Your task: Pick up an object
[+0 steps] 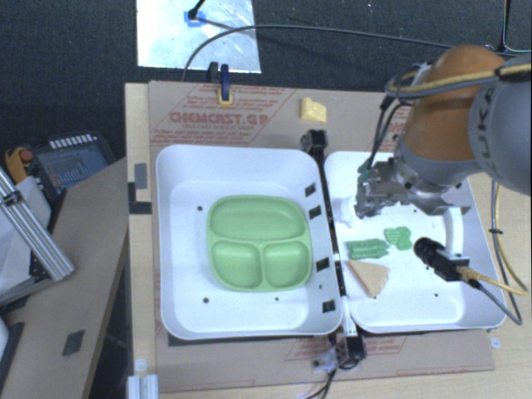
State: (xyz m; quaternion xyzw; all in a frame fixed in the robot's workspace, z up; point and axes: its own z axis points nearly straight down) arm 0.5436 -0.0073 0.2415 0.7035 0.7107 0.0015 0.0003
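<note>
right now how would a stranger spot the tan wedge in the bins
Look in the right bin, near its front-left corner beside the divider. The tan wedge lies just below a green block; it is the only tan, triangular piece there.

Two shallow white bins are seen side by side on the bench: the left bin [179,223] and the right bin [416,302]. One green divided plate [256,241] with three compartments is counted in the left bin. In the right bin, two green pieces are counted, a flat green piece [366,248] on the left and a knobbly green piece [398,238] just right of it, along with one tan wedge [371,276] nearer. One small yellow block [313,110] is seen on the bench beyond the bins. One arm with one hand [371,199] is counted over the right bin.
</note>
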